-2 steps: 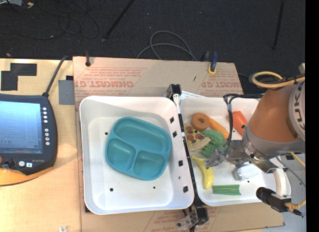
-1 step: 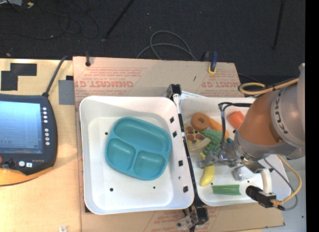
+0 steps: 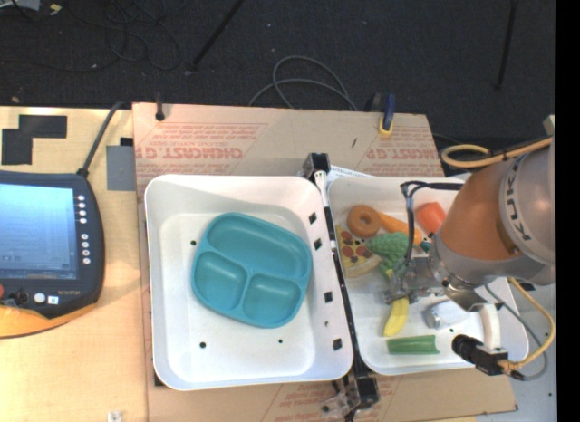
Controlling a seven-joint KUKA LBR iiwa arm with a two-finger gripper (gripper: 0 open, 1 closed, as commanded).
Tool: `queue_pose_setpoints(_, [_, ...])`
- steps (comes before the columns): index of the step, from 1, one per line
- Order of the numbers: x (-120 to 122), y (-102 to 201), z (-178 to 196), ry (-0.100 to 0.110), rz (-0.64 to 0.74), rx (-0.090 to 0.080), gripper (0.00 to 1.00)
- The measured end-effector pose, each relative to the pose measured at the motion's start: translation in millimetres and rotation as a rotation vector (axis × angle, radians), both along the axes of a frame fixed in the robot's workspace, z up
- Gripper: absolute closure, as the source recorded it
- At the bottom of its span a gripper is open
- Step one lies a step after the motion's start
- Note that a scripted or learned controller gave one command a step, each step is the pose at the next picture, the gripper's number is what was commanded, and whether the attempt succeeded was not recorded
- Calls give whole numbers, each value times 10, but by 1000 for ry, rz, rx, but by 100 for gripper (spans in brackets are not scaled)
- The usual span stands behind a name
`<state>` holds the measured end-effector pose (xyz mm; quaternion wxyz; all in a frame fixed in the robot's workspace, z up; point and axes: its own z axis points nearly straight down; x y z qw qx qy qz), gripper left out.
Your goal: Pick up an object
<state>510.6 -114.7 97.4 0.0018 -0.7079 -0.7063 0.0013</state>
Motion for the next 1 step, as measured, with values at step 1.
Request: queue_pose_setpoints(1, [242,865,954,-12,12,3,100])
